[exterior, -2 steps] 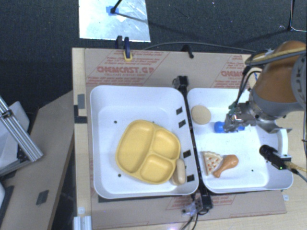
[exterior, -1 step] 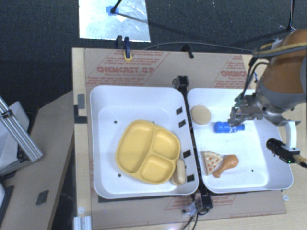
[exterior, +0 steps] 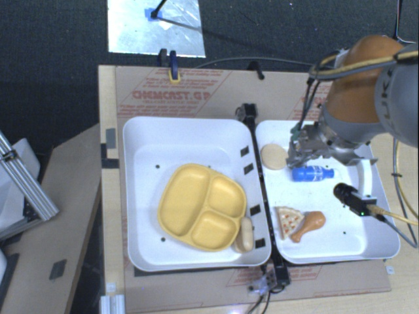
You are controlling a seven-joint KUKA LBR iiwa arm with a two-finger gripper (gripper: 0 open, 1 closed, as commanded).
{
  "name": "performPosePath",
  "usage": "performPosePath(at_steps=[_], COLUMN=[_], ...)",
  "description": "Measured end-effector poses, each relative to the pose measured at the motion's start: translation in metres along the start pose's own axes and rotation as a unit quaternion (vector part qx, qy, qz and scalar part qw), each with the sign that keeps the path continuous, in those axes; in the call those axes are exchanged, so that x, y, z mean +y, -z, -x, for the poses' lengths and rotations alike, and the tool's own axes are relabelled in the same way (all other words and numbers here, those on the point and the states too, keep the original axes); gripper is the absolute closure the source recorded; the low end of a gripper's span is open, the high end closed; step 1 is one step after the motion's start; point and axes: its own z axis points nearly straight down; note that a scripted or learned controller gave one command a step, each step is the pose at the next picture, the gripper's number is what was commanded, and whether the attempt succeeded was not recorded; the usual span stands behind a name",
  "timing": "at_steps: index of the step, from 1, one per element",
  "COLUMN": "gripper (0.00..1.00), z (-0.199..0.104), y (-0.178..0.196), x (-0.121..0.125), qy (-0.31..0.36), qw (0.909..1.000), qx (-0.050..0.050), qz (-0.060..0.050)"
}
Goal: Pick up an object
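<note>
Pizza slice [exterior: 287, 220] and drumstick [exterior: 308, 224] lie untouched at lower right. My gripper [exterior: 298, 150] sits low just above the blue bottle [exterior: 312, 173], beside a round cookie [exterior: 273, 156]; whether it is open or closed I can't tell. Nothing looks lifted yet.

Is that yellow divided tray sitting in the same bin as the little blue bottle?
No, the yellow tray lies in the left bin, the blue bottle in the right.
</note>
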Motion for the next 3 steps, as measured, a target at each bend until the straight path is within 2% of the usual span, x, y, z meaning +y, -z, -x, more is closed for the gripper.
performPosePath(at_steps=[1, 2, 3], gripper=[1.0, 1.0, 1.0], z=[-0.049, -0.098, -0.14], y=[-0.01, -0.016, -0.006], x=[0.01, 0.031, 0.051], qy=[0.0, 0.0, 0.0], qw=[1.0, 1.0, 1.0], qx=[0.0, 0.0, 0.001], qz=[0.0, 0.0, 0.001])
